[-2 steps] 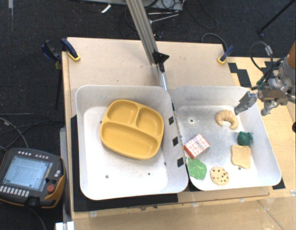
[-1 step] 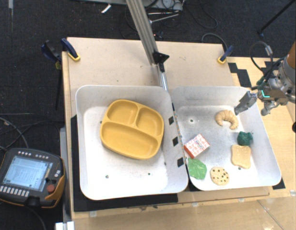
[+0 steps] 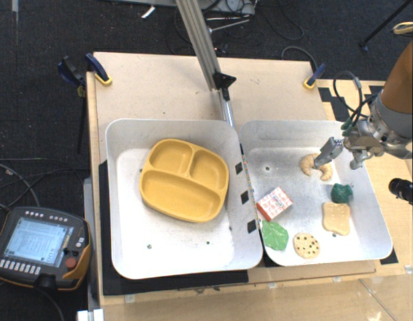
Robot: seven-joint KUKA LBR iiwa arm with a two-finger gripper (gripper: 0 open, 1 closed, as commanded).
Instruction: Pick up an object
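The claw (image 3: pixel 341 154) is hanging over the upper right part of the right bin (image 3: pixel 286 139), its two fingers spread wide apart with nothing between them. One finger (image 3: pixel 326 154) is pointing down-left toward a pale tan curled object (image 3: pixel 316 166) lying on the bin floor, its tip appearing to touch or sit just above that piece; the other finger is sitting farther right, near the bin's rim. The grey arm (image 3: pixel 393 116) is reaching in from the right side.

Below the claw, a dark green lump (image 3: pixel 341 192) is lying just beside a tan toast-shaped piece (image 3: pixel 336 218). Toward the bin's lower edge, a round speckled cookie (image 3: pixel 306 245) is resting near a bright green leafy item (image 3: pixel 275 235), and a small red-and-white box (image 3: pixel 274 203) is lying tilted close to the divide between the bins.

The left bin (image 3: pixel 126 239) is holding a yellow divided plate (image 3: pixel 185 179), lying flat and slightly turned, well apart from the claw.

Both bins are sitting side by side on a light wooden bench (image 3: pixel 159 85), with yellow-tipped clamps (image 3: pixel 99 71) gripping its far corners. A metal pole (image 3: pixel 201 35) is slanting down from the top to the gap between the bins. The floor around is dark carpet, with cables trailing across it, and a teach pendant (image 3: pixel 37 246) with a lit screen is lying at lower left.
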